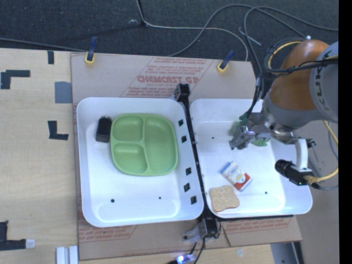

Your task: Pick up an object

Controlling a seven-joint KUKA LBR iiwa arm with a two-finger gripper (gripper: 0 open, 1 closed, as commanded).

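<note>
Wooden bench (33, 164); cardboard sheet (165, 76); two white bins (91, 202) side by side

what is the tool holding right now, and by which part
It cannot be told. The tool is low in the right bin, right at a green object, but the view does not show that object between its fingers.

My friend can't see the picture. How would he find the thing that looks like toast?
Look at the right white bin, the one the grey arm reaches into. Near its front edge, by the divider between the bins, lies the slice of toast. It is plain tan and rounded, unlike the small blue, white and red packet just behind it.
</note>
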